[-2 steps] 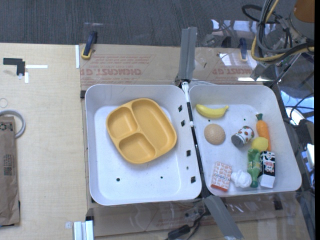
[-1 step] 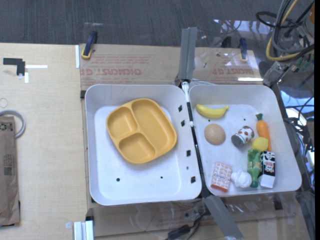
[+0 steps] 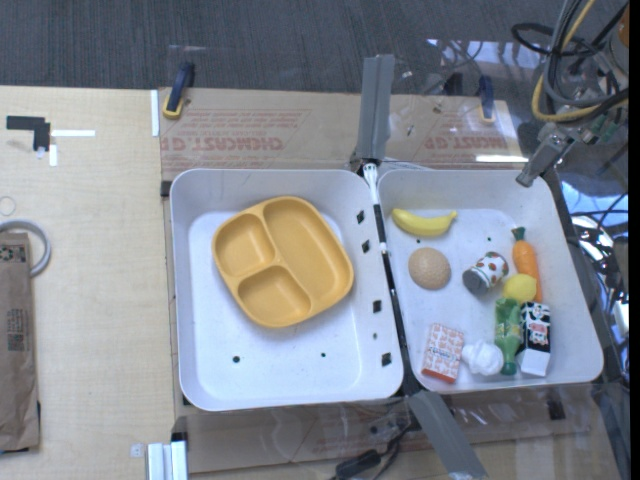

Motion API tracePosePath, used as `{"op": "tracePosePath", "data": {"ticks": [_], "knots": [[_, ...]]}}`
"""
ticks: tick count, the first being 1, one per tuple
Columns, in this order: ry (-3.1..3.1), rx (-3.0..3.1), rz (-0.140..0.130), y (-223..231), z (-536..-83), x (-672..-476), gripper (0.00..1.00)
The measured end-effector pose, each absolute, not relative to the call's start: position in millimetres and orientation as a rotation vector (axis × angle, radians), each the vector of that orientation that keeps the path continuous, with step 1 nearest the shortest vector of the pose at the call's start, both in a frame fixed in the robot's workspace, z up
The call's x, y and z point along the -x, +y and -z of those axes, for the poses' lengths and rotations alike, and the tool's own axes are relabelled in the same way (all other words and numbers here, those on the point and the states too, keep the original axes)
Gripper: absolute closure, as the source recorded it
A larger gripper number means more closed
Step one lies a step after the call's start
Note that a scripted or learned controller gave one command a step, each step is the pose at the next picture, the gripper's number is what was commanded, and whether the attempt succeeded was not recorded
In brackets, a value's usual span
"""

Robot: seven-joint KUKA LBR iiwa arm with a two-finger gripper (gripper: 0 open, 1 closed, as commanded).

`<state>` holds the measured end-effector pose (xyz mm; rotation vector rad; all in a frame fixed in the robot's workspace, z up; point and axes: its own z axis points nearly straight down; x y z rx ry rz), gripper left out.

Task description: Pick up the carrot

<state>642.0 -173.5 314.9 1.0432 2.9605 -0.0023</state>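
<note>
Gripper [image 3: 532,170], upper right, above the right bin's [image 3: 575,268] far corner; whether open or closed cannot be told. Carrot [image 3: 525,256] lies against the right wall, touching the lemon [image 3: 520,288]: a descent risks striking the wall or nudging the lemon.

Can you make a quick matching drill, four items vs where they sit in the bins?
Items:
1. carrot
2. banana
3. yellow divided plate
4. small red-and-white carton

Places:
A. left bin, alone
B. right bin, far edge, near the divider
C. right bin, right wall, above the lemon
D. right bin, near edge, left of the white lump

Pairs: 1-C, 2-B, 3-A, 4-D
</note>
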Motion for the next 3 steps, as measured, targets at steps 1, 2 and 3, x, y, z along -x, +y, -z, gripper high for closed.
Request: {"op": "tracePosePath", "data": {"ticks": [1,2,3], "knots": [[2.784,-1.448,0.002,-192,-336,-640.1,0.0],[2.816,-1.386,0.002,-202,-442,-659.9,0.0],[2.864,-1.289,0.003,-223,-332,-622.6,0.0]]}}
